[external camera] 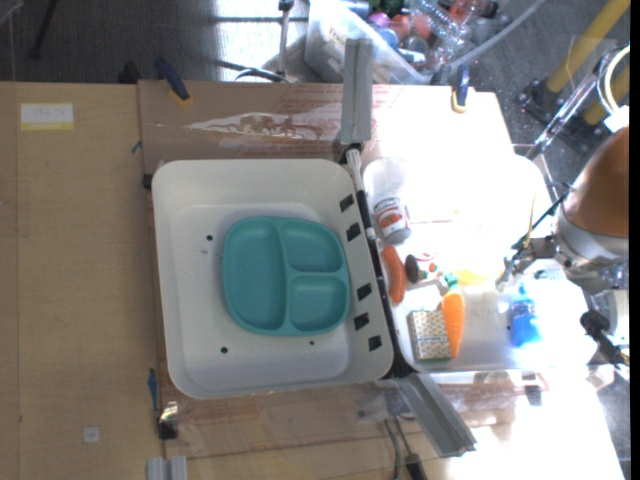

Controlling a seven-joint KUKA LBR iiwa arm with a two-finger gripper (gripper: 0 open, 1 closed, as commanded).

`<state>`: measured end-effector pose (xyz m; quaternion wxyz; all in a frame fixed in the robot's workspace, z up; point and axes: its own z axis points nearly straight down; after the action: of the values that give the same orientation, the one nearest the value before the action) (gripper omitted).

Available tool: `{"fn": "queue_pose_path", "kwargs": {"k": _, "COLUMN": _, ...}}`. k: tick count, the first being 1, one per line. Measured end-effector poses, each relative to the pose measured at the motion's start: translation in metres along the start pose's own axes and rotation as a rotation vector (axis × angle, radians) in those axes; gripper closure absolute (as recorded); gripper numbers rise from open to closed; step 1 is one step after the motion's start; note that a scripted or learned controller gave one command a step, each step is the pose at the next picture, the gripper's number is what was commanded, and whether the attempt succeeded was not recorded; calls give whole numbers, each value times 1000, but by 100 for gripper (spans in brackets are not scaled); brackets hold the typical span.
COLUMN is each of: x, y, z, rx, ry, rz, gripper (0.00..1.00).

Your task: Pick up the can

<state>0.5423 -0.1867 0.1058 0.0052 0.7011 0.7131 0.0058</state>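
The can (389, 210), white with an orange and red label, lies on its side in the right bin (480, 183), close against that bin's left wall at the far end. My gripper (519, 271) hangs over the bin's right side, well to the right of the can and nearer the front, below the arm's orange band (604, 194). Glare washes out much of this bin, and the gripper's tip is small and dark against it. Nothing shows between the gripper and the can but bright bin floor.
A teal divided plate (284, 274) lies in the left bin (185, 268). In the right bin's front part lie a carrot (454, 324), an orange-red item (394, 274), a speckled box (430, 335) and a blue item (521, 322) just below the gripper. A crate of clutter (420, 13) stands behind the bench.
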Motion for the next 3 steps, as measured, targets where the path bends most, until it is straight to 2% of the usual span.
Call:
{"fn": "queue_pose_path", "kwargs": {"k": 1, "x": -38, "y": 87, "z": -96, "rx": 12, "ry": -5, "rz": 351, "gripper": 100}}
{"fn": "queue_pose_path", "kwargs": {"k": 2, "x": 13, "y": 83, "z": -75, "rx": 15, "ry": 2, "rz": -276, "gripper": 100}}
{"fn": "queue_pose_path", "kwargs": {"k": 3, "x": 108, "y": 42, "z": -135, "rx": 14, "ry": 2, "rz": -280, "gripper": 100}}
